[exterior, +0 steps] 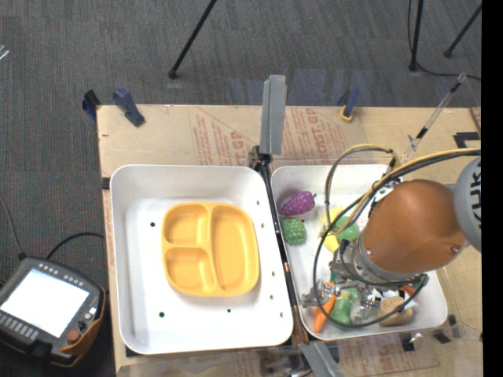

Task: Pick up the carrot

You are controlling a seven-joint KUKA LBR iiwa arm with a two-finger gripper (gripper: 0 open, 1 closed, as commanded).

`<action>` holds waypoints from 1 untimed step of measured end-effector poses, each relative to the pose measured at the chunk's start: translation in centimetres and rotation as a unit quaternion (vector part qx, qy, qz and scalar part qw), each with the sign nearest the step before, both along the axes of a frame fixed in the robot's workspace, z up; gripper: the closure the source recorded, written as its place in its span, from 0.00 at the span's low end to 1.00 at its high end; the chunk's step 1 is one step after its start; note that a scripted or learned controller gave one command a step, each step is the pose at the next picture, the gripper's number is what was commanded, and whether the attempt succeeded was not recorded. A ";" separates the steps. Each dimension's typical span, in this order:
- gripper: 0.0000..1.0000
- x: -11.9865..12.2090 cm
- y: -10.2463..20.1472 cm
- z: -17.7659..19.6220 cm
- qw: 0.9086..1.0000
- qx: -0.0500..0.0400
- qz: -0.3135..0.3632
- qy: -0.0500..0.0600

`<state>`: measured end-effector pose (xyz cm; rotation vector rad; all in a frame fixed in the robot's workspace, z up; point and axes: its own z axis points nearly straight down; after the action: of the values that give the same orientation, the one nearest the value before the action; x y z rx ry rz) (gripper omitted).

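Observation:
The carrot is a small orange piece lying near the front edge of the right bin. My gripper hangs low over that front part of the bin, directly beside and partly over the carrot. The orange-banded wrist covers most of it from above. A green toy lies right under the gripper, next to the carrot.
Purple grapes, a green bumpy fruit and a yellow and green piece lie at the back left of the right bin. A tan item sits at its front right. The left bin holds a yellow divided plate.

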<state>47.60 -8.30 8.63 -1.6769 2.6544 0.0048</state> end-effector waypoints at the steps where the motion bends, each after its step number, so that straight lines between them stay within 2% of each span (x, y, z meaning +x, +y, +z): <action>1: 0.00 0.0 -0.3 0.0 0.985 0.001 0.171 -0.001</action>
<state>47.59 -8.55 8.67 -2.1051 2.3266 0.0049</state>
